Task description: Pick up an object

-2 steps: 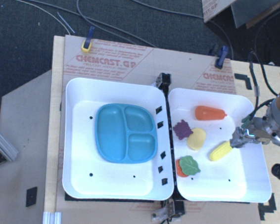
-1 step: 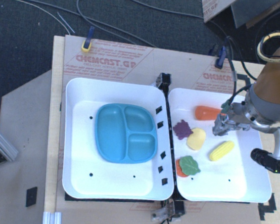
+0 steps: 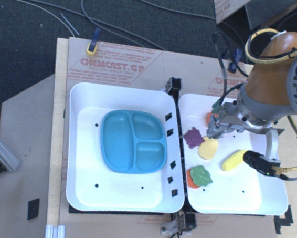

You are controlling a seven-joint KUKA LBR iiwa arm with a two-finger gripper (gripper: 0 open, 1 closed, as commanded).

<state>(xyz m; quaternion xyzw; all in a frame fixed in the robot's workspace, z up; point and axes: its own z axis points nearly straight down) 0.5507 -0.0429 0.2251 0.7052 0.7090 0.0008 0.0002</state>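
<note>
While the tool (image 3: 214,134) hangs low in the right bin (image 3: 266,205), I cannot tell its grip.
It sits just above a pale yellow toy (image 3: 207,148), near the frame's middle right.

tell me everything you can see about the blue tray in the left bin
The blue tray is a light blue divided plate, smooth and slightly glossy like plastic, with rounded corners. It has three compartments: one large one along its left side and two smaller ones on the right, one above the other. It lies flat and face up, turned slightly askew, near the middle of the left bin. All three compartments look bare. It rests on the bin's white floor and nothing else touches it.
</note>
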